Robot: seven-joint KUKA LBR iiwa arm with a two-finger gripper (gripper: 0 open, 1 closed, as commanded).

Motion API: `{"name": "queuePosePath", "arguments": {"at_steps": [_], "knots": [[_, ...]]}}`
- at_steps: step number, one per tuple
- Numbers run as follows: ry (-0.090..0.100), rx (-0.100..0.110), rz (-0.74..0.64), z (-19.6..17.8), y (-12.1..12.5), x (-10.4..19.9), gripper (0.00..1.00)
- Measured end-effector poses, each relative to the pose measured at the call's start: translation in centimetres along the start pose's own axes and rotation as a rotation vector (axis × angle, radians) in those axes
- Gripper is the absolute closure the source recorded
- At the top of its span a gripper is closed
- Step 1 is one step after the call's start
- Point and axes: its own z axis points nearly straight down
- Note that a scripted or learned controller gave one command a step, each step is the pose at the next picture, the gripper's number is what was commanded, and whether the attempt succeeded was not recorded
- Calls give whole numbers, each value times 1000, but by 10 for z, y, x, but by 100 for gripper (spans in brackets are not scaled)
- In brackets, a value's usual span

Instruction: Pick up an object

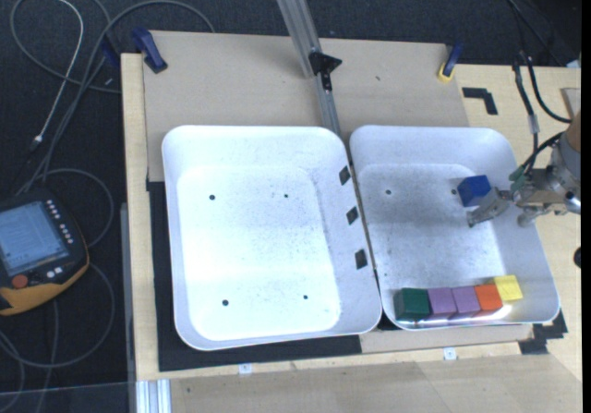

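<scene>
Gripper point(499, 206) hovers beside blue cube point(474, 188).

On your bench, two blue clamps point(148, 49) and point(451, 60) grip the far edge of the brown board point(231, 78). A metal rail point(294, 9) slants down to the gap between the bins. At left, a teach pendant point(35, 249) lies on dark carpet point(55, 125), grey cables point(55, 42) looping nearby.
</scene>
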Motion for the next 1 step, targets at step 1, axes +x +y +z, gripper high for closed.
{"name": "queuePosePath", "arguments": {"at_steps": [1], "knots": [[-2, -8, -3, -70, -32, 32, 0]]}}
